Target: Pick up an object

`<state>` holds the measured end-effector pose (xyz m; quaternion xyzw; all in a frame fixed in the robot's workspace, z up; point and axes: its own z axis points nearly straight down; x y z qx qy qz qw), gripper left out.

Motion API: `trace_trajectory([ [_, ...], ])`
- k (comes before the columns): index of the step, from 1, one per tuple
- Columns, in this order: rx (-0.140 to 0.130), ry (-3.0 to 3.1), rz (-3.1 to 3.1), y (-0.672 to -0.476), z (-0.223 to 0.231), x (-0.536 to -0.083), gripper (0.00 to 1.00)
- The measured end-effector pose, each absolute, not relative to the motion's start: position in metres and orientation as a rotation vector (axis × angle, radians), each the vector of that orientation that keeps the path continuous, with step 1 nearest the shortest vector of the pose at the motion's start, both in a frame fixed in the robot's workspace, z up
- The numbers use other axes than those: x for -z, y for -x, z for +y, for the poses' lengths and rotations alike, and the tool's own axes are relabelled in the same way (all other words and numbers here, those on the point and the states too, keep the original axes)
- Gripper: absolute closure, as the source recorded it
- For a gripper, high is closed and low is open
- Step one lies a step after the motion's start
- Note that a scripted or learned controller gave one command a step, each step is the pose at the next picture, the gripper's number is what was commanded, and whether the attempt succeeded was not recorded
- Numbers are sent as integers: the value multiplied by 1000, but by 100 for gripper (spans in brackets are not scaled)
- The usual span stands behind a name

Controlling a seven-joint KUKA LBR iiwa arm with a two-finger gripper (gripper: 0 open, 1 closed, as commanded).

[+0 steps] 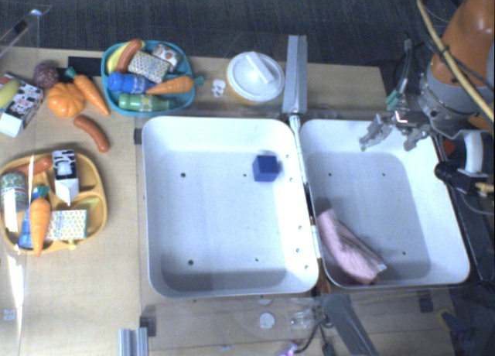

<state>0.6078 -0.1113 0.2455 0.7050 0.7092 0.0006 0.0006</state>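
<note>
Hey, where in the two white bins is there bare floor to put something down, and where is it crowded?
Left bin: floor is bare everywhere around the blue cube, widest toward the near wall. Right bin: bare middle and right side; the pink cloth fills the near left corner, and the gripper hangs over the far edge.

Both white bins look like smooth, faintly glossy plastic, the blue block looks matt, the pink cloth looks soft and ribbed, the worktop shows pale wood grain, and the hand looks like dull grey metal.
</note>
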Motion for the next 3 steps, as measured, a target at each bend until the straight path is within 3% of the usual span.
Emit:
trace_trajectory([
  [1, -3, -2059, 2370, -533, -156, -237, 0],
  [2, -3, -2092, 2342, -488, -163, -263, 0],
  [3, -2, -1897, 2499, -488, -205, -256, 0],
])
